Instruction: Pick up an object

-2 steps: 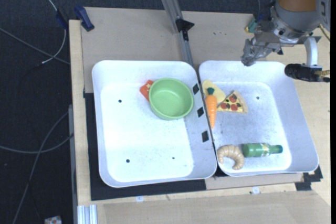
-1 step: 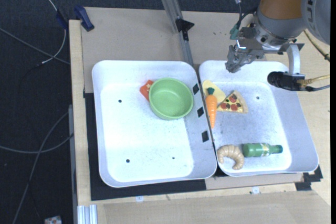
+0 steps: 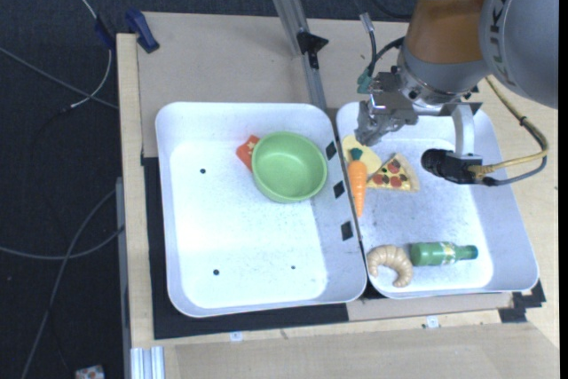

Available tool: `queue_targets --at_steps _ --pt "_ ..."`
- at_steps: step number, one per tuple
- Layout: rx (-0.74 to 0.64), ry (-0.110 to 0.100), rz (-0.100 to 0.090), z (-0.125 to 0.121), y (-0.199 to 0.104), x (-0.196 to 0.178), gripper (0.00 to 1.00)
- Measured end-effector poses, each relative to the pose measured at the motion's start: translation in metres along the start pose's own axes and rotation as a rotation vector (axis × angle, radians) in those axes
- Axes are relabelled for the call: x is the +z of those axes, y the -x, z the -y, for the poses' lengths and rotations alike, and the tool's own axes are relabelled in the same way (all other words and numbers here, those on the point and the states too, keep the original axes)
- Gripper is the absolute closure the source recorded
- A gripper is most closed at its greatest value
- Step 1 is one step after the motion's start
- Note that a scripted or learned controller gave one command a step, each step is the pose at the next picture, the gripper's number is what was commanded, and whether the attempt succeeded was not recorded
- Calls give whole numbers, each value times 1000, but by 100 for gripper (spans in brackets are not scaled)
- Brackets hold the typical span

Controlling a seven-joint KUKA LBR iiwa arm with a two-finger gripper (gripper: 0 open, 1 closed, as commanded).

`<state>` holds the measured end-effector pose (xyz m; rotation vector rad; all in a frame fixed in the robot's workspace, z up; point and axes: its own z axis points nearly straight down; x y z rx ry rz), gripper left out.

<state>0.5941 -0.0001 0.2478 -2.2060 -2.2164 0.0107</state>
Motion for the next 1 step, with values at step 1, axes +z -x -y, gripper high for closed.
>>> queue_targets --at_steps 1 --pt "0 -1 0 30 -38 -3 100"
